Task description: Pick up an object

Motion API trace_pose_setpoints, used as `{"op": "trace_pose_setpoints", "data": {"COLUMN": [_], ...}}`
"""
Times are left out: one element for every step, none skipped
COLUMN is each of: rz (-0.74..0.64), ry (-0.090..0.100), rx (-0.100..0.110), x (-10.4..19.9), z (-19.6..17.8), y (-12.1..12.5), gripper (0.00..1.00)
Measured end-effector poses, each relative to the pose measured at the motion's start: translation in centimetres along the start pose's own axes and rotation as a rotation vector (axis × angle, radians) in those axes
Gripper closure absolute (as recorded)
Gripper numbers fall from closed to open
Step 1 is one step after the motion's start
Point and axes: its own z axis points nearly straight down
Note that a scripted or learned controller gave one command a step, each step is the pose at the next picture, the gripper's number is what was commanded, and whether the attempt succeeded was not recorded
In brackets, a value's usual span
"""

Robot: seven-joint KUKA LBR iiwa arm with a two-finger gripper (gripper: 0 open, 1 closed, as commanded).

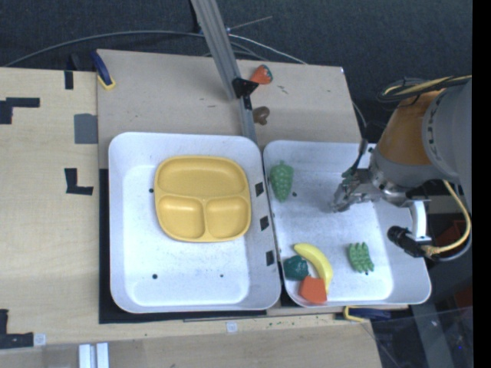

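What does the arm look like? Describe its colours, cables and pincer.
The arm is bulky and grey, with a broad orange band above the wrist. Yellow cables loop along its side, and a black fitting sits below the wrist. The pincer is small, of grey metal, with thin fingers.

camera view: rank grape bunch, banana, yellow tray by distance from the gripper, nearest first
From the gripper, over the right bin:
1. Green grape bunch, right bin's upper left, just left of the gripper.
2. Banana, right bin's lower left, below the gripper.
3. Yellow tray, in the left bin, farthest.
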Motion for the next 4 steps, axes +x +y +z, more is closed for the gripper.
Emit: {"op": "trace_pose_setpoints", "data": {"rz": [0.000, 0.002, 0.001, -0.003], "ry": [-0.001, -0.002, -0.002, 0.001], "rx": [-0.006, -0.007, -0.008, -0.002], "x": [0.9, 0.0, 0.0, 5.2], "z": [-5.7, -10.7, -16.1, -16.6], "y": [-0.3, -0.4, -0.3, -1.4], "gripper": [1.00, 1.00, 1.00, 1.00]}}
